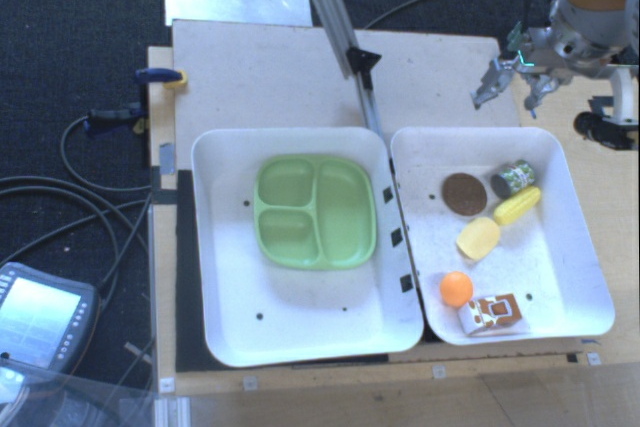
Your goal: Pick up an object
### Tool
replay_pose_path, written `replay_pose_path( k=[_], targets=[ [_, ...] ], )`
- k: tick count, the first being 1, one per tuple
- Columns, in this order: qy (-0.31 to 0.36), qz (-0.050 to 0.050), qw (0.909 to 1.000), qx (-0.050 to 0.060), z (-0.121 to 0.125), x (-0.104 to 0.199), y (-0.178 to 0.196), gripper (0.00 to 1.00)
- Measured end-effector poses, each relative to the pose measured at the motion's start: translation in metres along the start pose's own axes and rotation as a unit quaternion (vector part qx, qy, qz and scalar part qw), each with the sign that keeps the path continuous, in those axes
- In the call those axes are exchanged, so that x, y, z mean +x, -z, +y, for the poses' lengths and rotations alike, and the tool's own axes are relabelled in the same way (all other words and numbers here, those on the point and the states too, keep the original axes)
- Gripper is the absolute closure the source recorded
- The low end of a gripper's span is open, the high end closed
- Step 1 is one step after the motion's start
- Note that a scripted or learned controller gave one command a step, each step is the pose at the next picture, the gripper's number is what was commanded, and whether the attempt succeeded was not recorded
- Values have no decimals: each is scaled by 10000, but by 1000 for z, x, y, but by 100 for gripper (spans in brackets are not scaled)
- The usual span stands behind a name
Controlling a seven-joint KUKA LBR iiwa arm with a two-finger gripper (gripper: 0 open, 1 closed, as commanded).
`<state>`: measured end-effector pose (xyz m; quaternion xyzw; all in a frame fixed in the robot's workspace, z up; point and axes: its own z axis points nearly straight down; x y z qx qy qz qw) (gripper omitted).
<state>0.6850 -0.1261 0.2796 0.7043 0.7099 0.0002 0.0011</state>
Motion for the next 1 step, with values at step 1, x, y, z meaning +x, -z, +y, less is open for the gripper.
replay_pose_path(
  k=[1],
  targets=[
    [-8, 2, 10000, 14, -5, 4, -44, 0]
  ],
)
